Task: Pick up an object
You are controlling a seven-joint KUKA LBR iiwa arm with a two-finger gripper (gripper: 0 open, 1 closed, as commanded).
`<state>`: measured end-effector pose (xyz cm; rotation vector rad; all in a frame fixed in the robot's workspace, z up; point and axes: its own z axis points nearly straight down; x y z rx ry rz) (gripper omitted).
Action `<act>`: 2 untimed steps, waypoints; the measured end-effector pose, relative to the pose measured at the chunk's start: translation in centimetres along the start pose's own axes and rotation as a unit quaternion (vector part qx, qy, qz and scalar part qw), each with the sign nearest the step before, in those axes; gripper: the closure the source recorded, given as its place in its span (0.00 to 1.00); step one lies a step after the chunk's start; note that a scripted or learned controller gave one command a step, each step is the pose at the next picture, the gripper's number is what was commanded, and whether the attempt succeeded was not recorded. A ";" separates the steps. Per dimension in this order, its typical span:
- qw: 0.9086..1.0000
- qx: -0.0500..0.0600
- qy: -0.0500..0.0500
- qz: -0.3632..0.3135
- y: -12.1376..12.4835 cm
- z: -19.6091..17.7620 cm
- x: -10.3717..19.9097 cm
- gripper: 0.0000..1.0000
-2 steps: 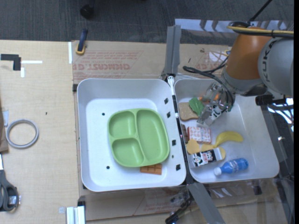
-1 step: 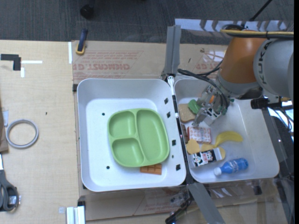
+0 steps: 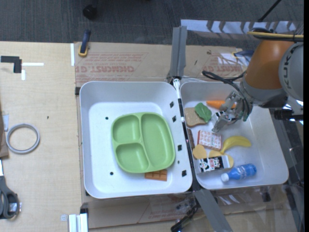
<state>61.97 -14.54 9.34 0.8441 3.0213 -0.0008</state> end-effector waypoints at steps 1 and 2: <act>0.997 0.000 0.000 0.081 4.6 0.1 0.0 0.00; 0.992 0.001 0.002 0.123 -1.4 0.1 6.2 0.00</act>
